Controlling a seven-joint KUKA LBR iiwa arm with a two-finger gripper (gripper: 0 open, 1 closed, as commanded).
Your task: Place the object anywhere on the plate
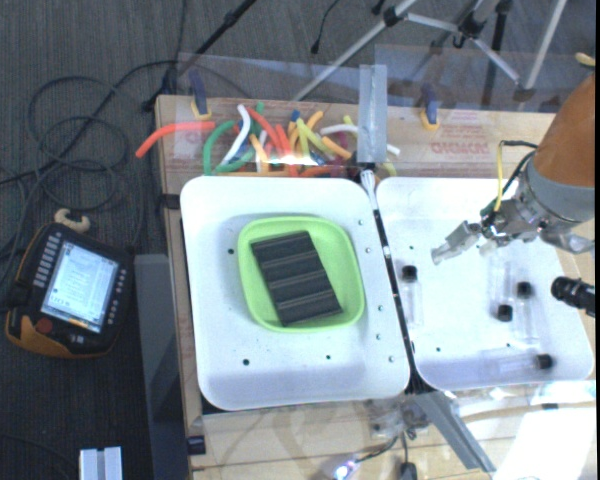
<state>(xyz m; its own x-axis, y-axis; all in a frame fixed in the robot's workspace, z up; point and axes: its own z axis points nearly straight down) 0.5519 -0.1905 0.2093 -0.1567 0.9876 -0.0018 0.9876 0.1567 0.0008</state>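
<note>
A dark grey ridged block (296, 277) lies flat on the green plate (351, 268), which sits in the middle of the left bin (220, 358). The block runs lengthwise from the plate's back to its front and covers most of it. My gripper (470, 238) hangs over the back part of the right bin (450, 358), well to the right of the plate. Nothing shows held in it. The orange band and grey wrist (565, 173) come in from the right edge.
A grey divider ridge (390, 278) separates the two bins. Coloured tubes (270, 140) lie along the bench's back edge behind the left bin. A few small black pieces (504, 311) sit in the right bin. A teach pendant (70, 288) lies on the floor to the left.
</note>
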